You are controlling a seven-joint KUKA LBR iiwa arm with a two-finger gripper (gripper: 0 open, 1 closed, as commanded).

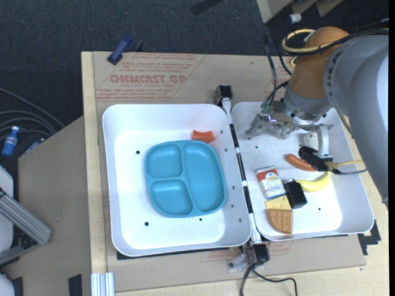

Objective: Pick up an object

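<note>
My gripper [267, 132] hangs over the back left part of the right bin [352, 217], below the orange wrist band. Its two grey fingers [254, 129] stand apart with only white bin floor between them, so it is open and holds nothing. In front of it in that bin lie an orange sausage [299, 161], a yellow banana [316, 182], a small red and white box [270, 182], a black block [295, 193] and a waffle piece [279, 218]. A small orange block [203, 135] lies in the left bin [120, 128].
A blue divided plate [184, 177] takes up the middle of the left bin. The ridge between the two bins [239, 165] runs just left of the gripper. A blue clip [119, 50] lies on the cardboard behind the bins.
</note>
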